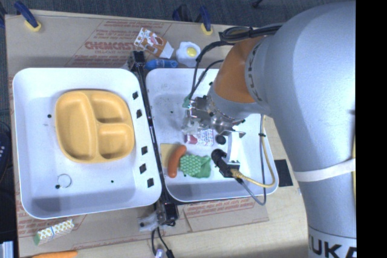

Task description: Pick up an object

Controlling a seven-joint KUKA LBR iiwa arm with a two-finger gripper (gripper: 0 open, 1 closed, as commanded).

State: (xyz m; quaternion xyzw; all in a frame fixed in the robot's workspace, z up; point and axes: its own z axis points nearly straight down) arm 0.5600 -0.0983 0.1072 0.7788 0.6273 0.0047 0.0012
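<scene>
A: Checking progress: gripper [202, 124] is low in the right bin [254, 190]. Grip state?

B: Cannot tell. Carrot [176, 160] and green toy [198, 165] lie at its six o'clock, unlifted. Pick outstanding, I judge.

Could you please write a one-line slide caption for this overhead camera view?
KUKA arm's gripper low in the right bin above a hot dog and green toy; yellow tray in left bin.
</scene>
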